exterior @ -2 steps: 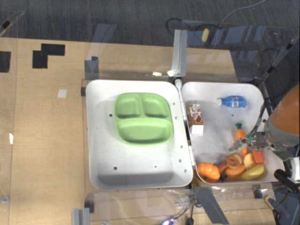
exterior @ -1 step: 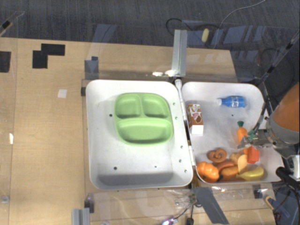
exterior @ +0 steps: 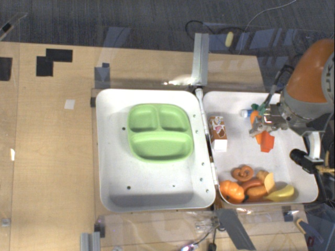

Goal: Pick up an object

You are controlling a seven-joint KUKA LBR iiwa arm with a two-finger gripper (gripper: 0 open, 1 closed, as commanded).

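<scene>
My gripper (exterior: 263, 125) hangs low over the upper right part of the right bin (exterior: 238, 153). Just below it lies an orange-red block (exterior: 267, 141), touching or nearly touching the gripper's tip. A small orange and green toy (exterior: 254, 112) with a blue-white end (exterior: 244, 113) sits right at the gripper's upper left. I cannot make out anything between the gripper's tips.
A brown and white box (exterior: 218, 127) and a white cube (exterior: 220, 145) lie by the bin's left wall. A pretzel (exterior: 243, 172), an orange (exterior: 233, 191), a sausage (exterior: 255, 191) and a banana (exterior: 281, 194) crowd the front. The left bin (exterior: 112, 182) holds a green divided plate (exterior: 159, 131).
</scene>
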